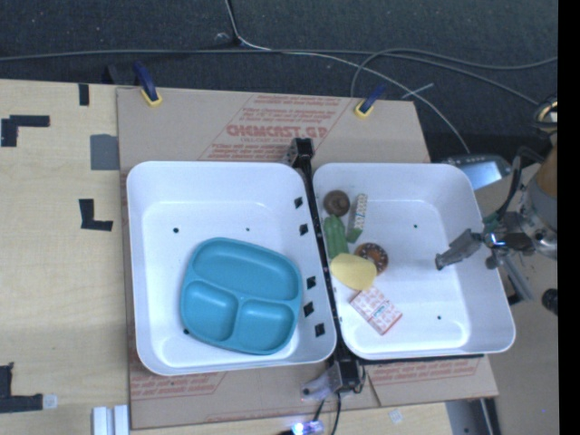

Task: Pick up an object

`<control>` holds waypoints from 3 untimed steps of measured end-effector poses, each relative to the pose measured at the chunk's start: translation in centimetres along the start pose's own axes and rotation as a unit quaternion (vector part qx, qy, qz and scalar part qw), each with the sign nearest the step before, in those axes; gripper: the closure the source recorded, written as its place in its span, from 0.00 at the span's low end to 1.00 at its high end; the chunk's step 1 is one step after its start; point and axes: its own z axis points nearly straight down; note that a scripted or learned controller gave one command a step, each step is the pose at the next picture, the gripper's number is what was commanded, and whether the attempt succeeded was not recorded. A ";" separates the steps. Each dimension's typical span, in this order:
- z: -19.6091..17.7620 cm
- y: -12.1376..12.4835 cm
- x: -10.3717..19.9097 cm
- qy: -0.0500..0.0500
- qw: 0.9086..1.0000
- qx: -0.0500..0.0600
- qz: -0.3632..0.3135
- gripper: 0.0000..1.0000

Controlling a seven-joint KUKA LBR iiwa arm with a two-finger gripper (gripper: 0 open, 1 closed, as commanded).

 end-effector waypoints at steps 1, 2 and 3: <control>-0.6 0.3 0.0 -0.002 1.000 -0.006 -0.002 0.00; 5.7 0.6 0.5 -0.001 1.000 -0.003 -0.002 0.00; 11.5 -0.3 0.1 -0.001 1.000 -0.003 -0.001 0.00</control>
